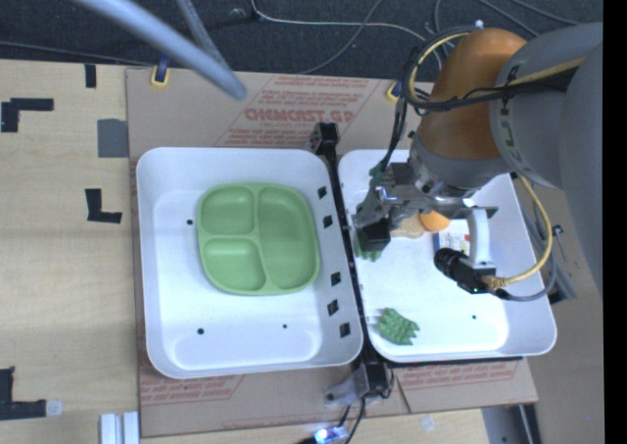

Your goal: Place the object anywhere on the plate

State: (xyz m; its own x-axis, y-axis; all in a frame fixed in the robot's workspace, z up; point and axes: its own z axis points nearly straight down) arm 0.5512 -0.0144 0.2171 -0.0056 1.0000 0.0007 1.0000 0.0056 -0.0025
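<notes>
Plate [259,238]: one, pale green, three compartments, lying in the left bin [162,177], near its middle.
Green object [397,326]: one, small, leafy and crinkled, on the floor of the right bin [529,334], near the front edge toward the left corner.
Orange object [435,221]: one, small and rounded, partly hidden under the wrist, near the right bin's middle.
Gripper [372,233]: low over the right bin's left edge; how far open, or holding anything, cannot be told.
Bins: two, touching along the divider.
</notes>
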